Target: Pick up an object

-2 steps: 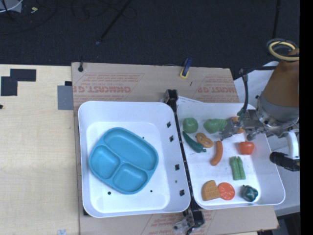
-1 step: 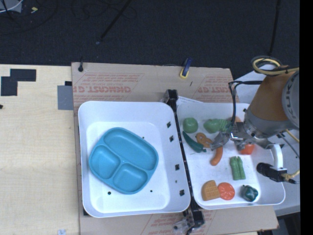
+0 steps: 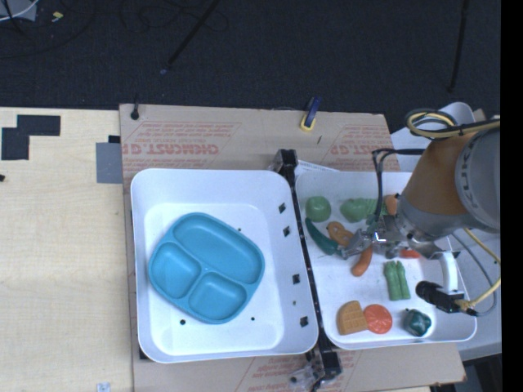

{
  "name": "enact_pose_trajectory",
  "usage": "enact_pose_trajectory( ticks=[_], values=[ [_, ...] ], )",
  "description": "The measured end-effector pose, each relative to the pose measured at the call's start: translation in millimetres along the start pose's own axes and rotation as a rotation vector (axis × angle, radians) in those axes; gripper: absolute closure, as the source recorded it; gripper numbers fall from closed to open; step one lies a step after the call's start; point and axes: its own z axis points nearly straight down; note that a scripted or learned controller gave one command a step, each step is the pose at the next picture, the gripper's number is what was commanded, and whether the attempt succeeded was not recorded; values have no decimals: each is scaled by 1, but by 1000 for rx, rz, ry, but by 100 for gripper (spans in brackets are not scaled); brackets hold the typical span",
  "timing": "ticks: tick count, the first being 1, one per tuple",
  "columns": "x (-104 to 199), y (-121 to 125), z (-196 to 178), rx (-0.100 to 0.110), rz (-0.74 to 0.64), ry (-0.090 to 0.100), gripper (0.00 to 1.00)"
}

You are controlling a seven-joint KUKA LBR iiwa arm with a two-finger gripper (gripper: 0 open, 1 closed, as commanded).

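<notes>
Left bin [image 3: 147, 211]: a blue divided plate [image 3: 206, 266] at centre; the cardboard [image 3: 245, 137] at its 12 o'clock bears mirrored, unreadable print. Right bin [image 3: 331, 329]: toy foods, including a green ball [image 3: 318, 209] at 11 o'clock, a sausage [image 3: 361, 262] at centre and a red tomato [image 3: 377, 318] at 6 o'clock. The gripper [image 3: 377, 237] hovers just above the sausage; its grip state cannot be told.
</notes>
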Motion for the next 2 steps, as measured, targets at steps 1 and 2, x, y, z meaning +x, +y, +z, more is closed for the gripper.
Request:
enact_pose_trajectory(
  ticks=[1,2],
  values=[
    [-1,0,-12,1,3,1,100],
    [6,-5,-67,-6,0,-1,100]
  ],
)
